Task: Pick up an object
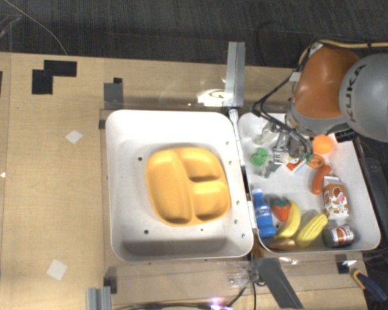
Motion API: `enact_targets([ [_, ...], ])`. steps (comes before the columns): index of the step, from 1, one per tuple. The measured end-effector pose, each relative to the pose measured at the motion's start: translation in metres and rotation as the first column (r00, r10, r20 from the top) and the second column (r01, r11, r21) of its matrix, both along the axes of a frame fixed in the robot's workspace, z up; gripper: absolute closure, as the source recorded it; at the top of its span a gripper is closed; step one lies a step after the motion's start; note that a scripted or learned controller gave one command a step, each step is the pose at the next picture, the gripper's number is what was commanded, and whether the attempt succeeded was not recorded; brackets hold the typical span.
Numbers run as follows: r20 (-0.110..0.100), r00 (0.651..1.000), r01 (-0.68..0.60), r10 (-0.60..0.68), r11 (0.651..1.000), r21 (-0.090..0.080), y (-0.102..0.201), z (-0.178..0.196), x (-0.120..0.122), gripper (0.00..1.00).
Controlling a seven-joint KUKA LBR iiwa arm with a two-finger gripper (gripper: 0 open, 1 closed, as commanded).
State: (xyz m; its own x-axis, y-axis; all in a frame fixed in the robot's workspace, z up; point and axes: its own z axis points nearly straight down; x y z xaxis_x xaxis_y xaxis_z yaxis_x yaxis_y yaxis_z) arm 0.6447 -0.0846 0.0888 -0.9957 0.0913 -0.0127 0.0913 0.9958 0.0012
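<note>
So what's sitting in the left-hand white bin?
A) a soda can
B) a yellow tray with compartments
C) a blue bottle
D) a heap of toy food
B: the left bin holds a yellow tray with divided sections, while the toy food, blue bottle and can lie in the right bin.

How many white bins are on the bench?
2. The left white plastic bin holds a yellow divided tray; the right white plastic bin holds the toy items, under the gripper.
</note>
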Motion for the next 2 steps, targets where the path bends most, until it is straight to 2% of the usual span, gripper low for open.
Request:
enact_targets([
  [1,0.000,0.987,0.161,-0.161,0.987,0.002,-0.0052,0.0002,-0.0174,0.00],
  [2,-0.001,0.920,0.391,-0.391,0.920,0.004,-0.0117,-0.0002,-0.0111,0.00],
])
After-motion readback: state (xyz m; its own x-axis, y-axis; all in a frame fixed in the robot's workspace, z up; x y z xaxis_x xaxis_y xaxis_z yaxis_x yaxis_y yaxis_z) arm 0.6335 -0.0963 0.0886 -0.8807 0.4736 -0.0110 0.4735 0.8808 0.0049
